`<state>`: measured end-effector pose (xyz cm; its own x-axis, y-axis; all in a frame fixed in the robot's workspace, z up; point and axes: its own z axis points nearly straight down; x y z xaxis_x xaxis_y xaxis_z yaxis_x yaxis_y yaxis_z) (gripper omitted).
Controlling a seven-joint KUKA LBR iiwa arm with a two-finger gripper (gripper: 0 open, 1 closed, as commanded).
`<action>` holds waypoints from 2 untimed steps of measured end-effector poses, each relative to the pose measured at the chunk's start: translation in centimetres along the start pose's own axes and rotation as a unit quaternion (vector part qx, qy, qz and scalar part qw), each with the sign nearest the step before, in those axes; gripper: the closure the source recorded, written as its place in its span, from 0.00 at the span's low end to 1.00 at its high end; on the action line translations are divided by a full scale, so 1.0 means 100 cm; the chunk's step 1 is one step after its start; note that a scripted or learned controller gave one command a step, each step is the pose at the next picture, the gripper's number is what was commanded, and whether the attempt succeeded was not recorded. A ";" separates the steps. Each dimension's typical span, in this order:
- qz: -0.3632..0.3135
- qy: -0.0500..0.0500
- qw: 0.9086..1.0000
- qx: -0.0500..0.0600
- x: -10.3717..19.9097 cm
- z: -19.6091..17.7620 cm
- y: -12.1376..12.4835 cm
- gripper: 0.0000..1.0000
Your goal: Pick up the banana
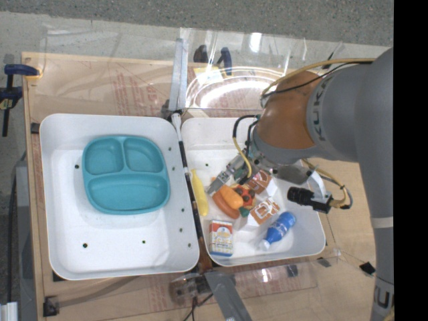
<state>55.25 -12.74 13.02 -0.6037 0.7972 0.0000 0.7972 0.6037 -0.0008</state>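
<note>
Low in the right bin (304,243), fingers (224,179) slightly apart, holding nothing, beside banana (199,192).

Bright, even light from overhead; picture slightly soft.
Strong glare rings the clear plastic sheet (231,89) at the counter's far edge; faint shadow lies inside the shallow white left bin (53,179); small details blur.
</note>
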 end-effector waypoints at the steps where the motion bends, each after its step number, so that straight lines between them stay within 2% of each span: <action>1: 0.164 -0.001 0.986 0.000 -0.065 0.019 0.000 0.00; 2: 0.015 0.000 1.000 -0.003 -0.135 0.009 -0.037 0.00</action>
<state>60.42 -25.78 12.11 -0.5797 0.8149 0.0006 0.8148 0.5797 0.0056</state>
